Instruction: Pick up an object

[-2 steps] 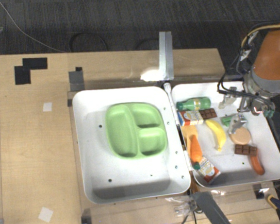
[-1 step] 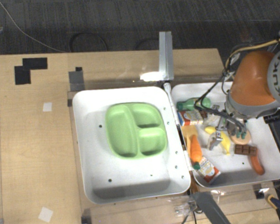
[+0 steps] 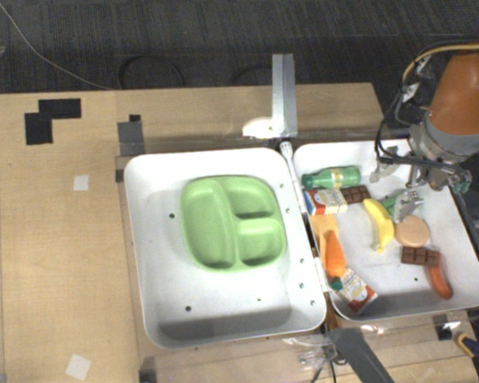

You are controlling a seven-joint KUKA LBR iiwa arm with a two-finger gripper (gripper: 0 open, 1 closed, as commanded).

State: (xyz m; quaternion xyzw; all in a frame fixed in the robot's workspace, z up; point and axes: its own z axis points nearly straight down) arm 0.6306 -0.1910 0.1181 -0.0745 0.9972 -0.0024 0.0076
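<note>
My gripper (image 3: 409,200) hangs over the upper right part of the right bin (image 3: 470,250), above the bin floor between the banana (image 3: 380,222) and the bin's right wall. The wrist body and cabling cover most of the gripper from this angle, so I cannot tell how far my jaws stand apart, and I see nothing clamped in them.

Contents of the right bin, as far as they can be read:
- A green bottle (image 3: 331,177) lies on its side along the upper edge.
- A dark chocolate bar (image 3: 355,194) lies just below the bottle, beside a small printed packet (image 3: 327,198) whose label is too small to read.
- The banana lies near the middle, its upper end close to my gripper.
- A round tan bun-like item (image 3: 411,232) sits just right of the banana, directly below my gripper.
- A second chocolate bar (image 3: 419,256) lies below the bun.
- A reddish sausage-shaped item (image 3: 440,281) lies near the lower right corner.
- An orange carrot (image 3: 333,254) lies along the left wall, partly overlapping a yellowish item I cannot identify.
- A small carton (image 3: 357,291) lies at the carrot's lower end.

The left bin (image 3: 158,260) holds a green divided tray (image 3: 231,221).
</note>
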